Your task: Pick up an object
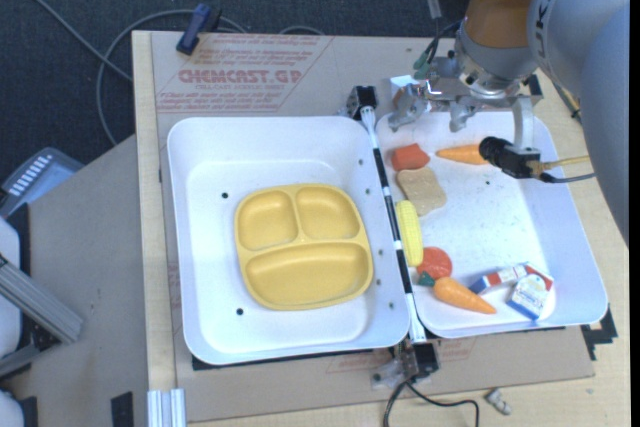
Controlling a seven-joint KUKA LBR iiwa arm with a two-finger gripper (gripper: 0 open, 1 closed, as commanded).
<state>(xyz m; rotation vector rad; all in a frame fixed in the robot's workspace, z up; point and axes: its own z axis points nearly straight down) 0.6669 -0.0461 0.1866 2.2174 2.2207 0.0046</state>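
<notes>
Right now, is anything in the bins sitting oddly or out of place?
Yes: the corn cob lies on the divider where the two bins meet, instead of flat inside the right bin. Nothing looks spilled or damaged.

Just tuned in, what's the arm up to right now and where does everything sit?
The grey arm's two-finger gripper hangs over the far end of the right white bin, with nothing visibly between its fingers. Below it lie a red piece, a tan bread slice and an orange carrot. A yellow corn cob rests at the divider. The left white bin holds a yellow divided tray.
</notes>
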